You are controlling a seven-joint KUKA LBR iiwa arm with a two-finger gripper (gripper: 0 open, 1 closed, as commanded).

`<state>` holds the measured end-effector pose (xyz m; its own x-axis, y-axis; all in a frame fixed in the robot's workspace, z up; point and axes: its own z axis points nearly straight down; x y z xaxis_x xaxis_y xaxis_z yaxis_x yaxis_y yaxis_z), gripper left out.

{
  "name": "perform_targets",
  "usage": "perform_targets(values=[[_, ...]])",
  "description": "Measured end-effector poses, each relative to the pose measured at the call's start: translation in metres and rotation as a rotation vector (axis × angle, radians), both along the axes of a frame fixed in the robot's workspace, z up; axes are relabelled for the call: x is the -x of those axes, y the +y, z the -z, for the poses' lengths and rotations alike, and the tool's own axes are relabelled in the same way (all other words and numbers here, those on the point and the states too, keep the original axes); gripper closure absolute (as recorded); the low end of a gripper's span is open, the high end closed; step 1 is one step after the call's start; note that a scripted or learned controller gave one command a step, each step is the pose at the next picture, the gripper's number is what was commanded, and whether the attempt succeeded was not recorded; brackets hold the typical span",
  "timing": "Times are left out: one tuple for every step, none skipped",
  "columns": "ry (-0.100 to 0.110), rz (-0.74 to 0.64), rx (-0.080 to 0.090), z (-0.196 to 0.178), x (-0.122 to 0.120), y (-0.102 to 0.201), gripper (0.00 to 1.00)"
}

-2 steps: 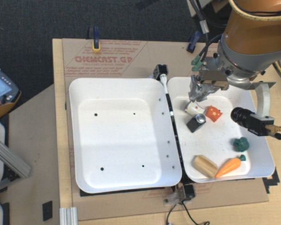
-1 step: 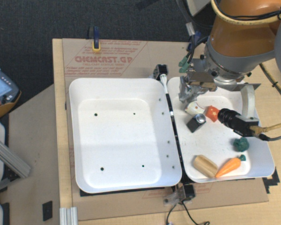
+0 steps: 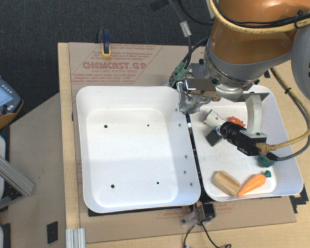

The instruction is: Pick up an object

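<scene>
The tool (image 3: 188,103) is hanging over the right bin's (image 3: 284,159) inner rim, its grip impossible to tell; the carrot (image 3: 254,183) is lying well toward the near corner, slantwise.

My orange band (image 3: 258,6) gleams above two white bins (image 3: 93,102); an orange carrot (image 3: 252,185) with green top lies beside a tan block (image 3: 226,182).
</scene>
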<state>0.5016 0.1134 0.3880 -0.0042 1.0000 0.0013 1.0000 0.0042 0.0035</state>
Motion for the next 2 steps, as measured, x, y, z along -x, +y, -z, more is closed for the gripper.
perform_targets(values=[[0.002,0.004,0.001,0.001,0.0,-0.002,0.0],[0.0,0.002,0.001,-0.009,-0.001,-0.001,1.0]])
